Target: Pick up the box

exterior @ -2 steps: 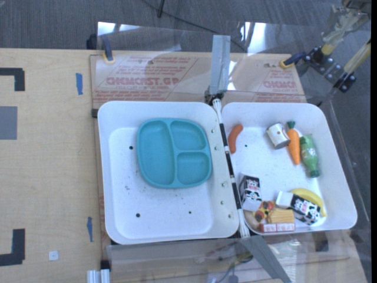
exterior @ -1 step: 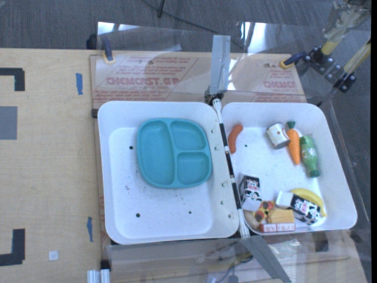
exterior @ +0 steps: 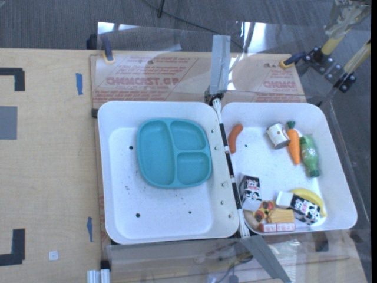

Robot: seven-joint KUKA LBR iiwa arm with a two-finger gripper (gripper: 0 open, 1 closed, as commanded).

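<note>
You see two white bins side by side on the desk (exterior: 41, 158). In the left bin (exterior: 118, 217) lies a blue-green plate (exterior: 174, 152) with three parts. The right bin (exterior: 336, 158) holds toy food. A black-and-white box (exterior: 251, 191) stands near its front left corner, close to the wall between the bins. A second box like it (exterior: 307, 209) lies touching a banana (exterior: 311, 196). A carrot (exterior: 293, 145) and a green bottle (exterior: 309, 154) lie farther back. You cannot tell how the tool stands or what it holds.
</note>
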